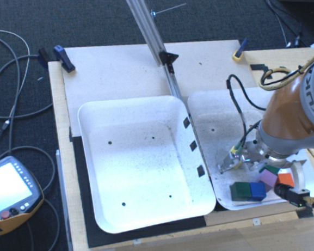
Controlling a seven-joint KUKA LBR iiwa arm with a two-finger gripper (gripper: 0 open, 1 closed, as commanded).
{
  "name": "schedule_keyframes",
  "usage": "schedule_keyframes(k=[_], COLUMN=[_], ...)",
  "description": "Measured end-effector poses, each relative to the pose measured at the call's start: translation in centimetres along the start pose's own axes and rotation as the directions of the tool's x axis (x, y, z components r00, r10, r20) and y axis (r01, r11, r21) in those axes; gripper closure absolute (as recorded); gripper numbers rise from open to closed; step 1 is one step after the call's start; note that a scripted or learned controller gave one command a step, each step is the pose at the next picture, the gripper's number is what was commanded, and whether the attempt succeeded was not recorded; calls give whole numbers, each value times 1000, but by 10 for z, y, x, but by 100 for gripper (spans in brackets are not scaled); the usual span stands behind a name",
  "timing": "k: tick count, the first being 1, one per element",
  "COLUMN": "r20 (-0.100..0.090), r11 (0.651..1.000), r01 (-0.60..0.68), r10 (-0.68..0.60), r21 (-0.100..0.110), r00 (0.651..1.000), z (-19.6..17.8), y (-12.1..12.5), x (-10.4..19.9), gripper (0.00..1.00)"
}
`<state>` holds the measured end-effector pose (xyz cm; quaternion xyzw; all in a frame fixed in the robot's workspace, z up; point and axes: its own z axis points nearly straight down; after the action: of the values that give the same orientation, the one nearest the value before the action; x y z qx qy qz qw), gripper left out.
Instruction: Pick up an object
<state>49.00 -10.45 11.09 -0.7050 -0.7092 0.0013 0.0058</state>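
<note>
The grey arm with its orange band reaches in from the right over the right bin (214, 120). Its gripper (230, 164) hangs low over the middle of that bin's floor. Just below and right of it, at the bin's front edge, lies a cluster of blocks: a dark green block (240, 191), a blue block (258, 191), a purple block (269, 178) and an orange block (285, 180). A teal piece (270, 168) peeks out under the wrist. The gripper stands a little up-left of the green block, and I see nothing held in it.
The left bin (91, 122) sits beside the right one, with black clips along the shared wall. A metal pole (147, 30) slants over the bench's back. Blue (63, 57) and yellow (239, 51) clamps hold the bench corners. Cables trail from the wrist.
</note>
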Motion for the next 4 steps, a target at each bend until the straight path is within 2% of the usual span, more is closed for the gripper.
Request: schedule_keyframes(k=[1,2,3,4], r20=[7,4,10,4], r11=[1000,1000,1000,1000], r01=[-2,-6,-9,-1], r10=[2,6,9,1], r21=[-13,-6,-18,-6], r00=[1000,1000,1000,1000], z=[12,11,-77,15], y=[51,25,12,68], x=[6,17,-30,8], gripper=[0,0,0,0])
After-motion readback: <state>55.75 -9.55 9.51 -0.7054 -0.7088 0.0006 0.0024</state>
